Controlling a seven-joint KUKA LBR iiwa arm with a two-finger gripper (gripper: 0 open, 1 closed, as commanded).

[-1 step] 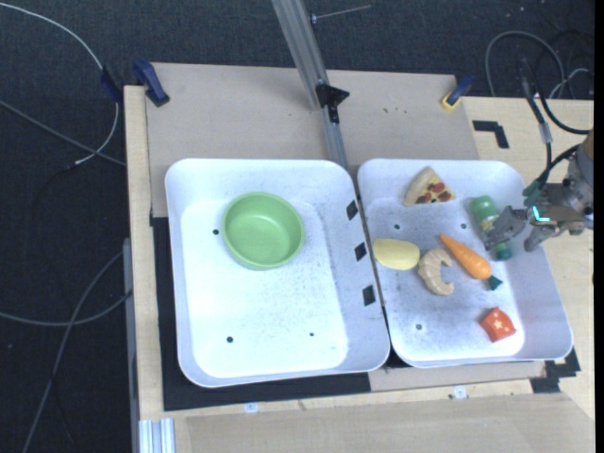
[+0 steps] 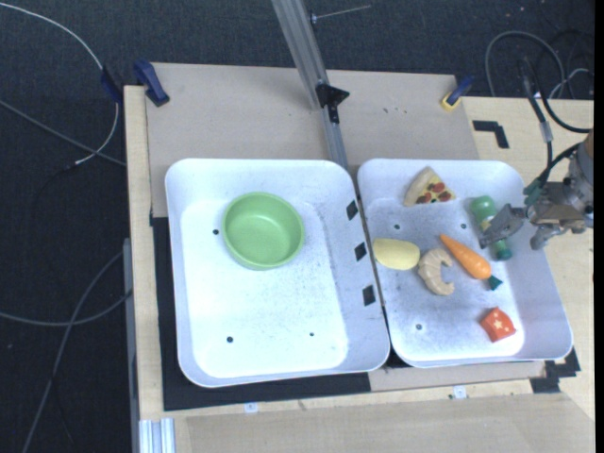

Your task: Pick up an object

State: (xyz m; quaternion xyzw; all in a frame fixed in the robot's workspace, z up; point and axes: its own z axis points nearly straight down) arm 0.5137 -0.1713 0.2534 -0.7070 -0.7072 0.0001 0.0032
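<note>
Gripper (image 2: 525, 226) overlaps a green object (image 2: 483, 208), arm cut off.

no text, label, brand, number or sign can be read anywhere: not on the two white bins (image 2: 189, 243), the toy foods, the bench or the gripper (image 2: 524, 226).

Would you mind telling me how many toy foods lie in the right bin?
6, perhaps more behind the gripper: pizza slice at the back, green piece by the gripper, lemon at left, carrot and beige piece mid-bin, red piece in front.
</note>
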